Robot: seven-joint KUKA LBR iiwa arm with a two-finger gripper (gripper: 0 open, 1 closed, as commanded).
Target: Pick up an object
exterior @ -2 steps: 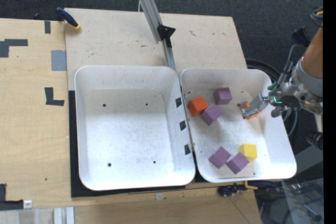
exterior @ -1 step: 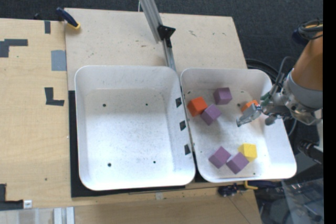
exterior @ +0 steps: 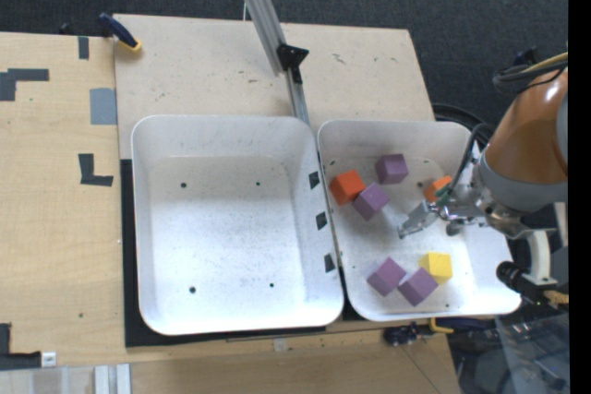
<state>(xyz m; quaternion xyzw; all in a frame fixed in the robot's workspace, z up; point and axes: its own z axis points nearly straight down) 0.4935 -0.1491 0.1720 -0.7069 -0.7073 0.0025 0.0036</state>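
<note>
Nearest: two purple blocks (exterior: 403,280) and yellow block (exterior: 438,266), right bin (exterior: 369,138). Gripper (exterior: 417,221) above them, finger state cannot tell, nothing visibly held. Beyond: purple cubes, orange block (exterior: 347,186). Risk: crowded blocks; fingers could nudge neighbours, miss.

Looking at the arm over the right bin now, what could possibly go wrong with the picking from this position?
1. The gripper hangs over bare bin floor between the blocks, so closing here may catch nothing.
2. Two purple blocks and a yellow block lie tightly together; a descent there may push them apart or pinch two.
3. A small orange block sits very near the wrist and the right bin wall, so the arm may knock it.
</note>
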